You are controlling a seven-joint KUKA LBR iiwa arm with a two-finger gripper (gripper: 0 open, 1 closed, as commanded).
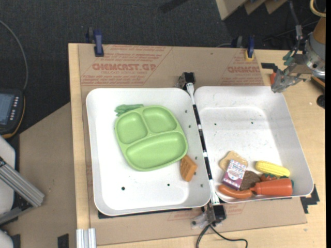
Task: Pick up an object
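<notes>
My gripper [283, 79] hangs above the far right corner of the right bin [243, 120], away from every object and with nothing in it. At that bin's near right corner lies a heap: a tan cracker [231, 158], a purple packet [235, 173], a brown piece [251, 179], a yellow corn cob [272, 168], an orange carrot [275, 188] and a reddish sausage [234, 192]. The left bin [98, 138] holds a green divided plate [150, 138], a green pod [128, 108] at the plate's far edge, and an orange-brown chunk [188, 168] by the divider.
A black strip [199, 133] runs where the two bins meet. Blue clamps [96, 41] [250, 48] hold the brown board at the back. Cables and wooden boards lie past the bench at the top right.
</notes>
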